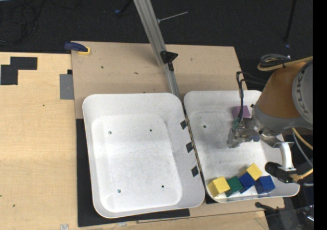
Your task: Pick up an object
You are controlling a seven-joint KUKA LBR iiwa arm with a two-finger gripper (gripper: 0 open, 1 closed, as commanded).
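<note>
The gripper [234, 141] hangs low in the right bin [214, 121]; whether it grips anything, I cannot tell (too small). Blocks [240, 183] cluster at the bin's near edge; a purple block [243, 112] sits just beyond the gripper.

My gripper [235, 138] hangs over the middle of the right bin [212, 121], with bare white floor to my left and toward the far wall. Near the front rim, a row of blocks crowds the corner: yellow block [219, 185], green block [235, 185], blue blocks [255, 182]. A purple block [243, 112] sits just behind me. The left bin [135, 152] offers open floor throughout. A slanted metal rail [153, 35] rises beyond the bins.
</note>
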